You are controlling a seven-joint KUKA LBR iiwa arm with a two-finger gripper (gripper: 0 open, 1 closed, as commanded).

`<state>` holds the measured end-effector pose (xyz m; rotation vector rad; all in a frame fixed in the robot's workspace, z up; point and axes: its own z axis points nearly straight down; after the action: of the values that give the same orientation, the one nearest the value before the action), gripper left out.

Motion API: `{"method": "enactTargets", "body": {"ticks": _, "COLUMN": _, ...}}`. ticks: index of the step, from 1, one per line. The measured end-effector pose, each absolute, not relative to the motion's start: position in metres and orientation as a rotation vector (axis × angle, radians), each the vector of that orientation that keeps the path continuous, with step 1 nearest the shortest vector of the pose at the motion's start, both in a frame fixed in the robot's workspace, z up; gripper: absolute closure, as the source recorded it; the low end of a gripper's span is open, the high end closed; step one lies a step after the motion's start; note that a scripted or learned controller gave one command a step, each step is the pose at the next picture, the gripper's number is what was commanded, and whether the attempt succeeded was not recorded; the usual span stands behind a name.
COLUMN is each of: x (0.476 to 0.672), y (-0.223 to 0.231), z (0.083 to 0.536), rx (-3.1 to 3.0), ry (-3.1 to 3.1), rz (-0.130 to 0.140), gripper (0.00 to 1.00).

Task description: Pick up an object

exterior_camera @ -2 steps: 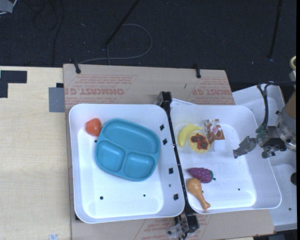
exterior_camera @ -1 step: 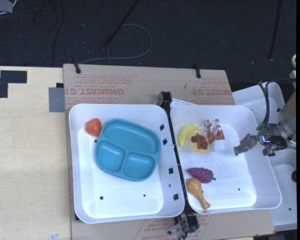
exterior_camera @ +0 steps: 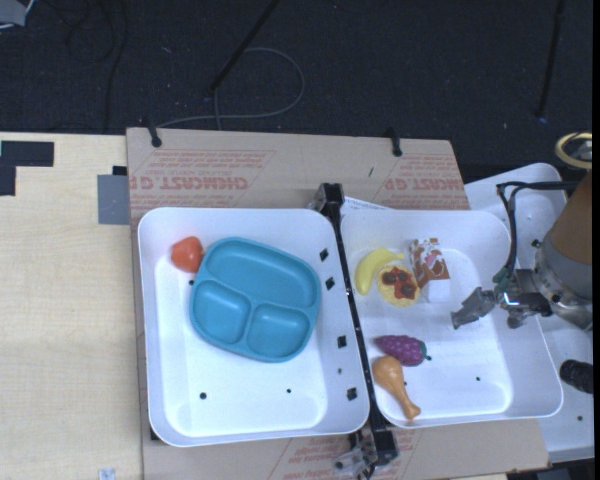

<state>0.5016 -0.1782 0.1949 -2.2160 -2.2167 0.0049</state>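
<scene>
The jaws (exterior_camera: 477, 308) hover over the right bin (exterior_camera: 525, 393) beside the snack packet (exterior_camera: 429, 262); whether they are parted I cannot tell. Banana (exterior_camera: 373, 266), grapes (exterior_camera: 402, 348) and drumstick (exterior_camera: 394, 384) lie nearby. The cardboard (exterior_camera: 280, 173) reads "CHEMCRZT" upside down

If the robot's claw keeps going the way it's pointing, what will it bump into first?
The gripper points left across the right bin. Probably the pile of banana and pizza slice comes first, though its height above them is unclear.
</scene>
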Motion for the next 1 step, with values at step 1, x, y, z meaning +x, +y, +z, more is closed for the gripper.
{"method": "enactTargets", "body": {"ticks": 1, "x": 0.5003, "y": -0.1788, "z": 0.1310, "rx": -2.216, "ry": -2.216, "rz": 0.005, "gripper": 0.00}}
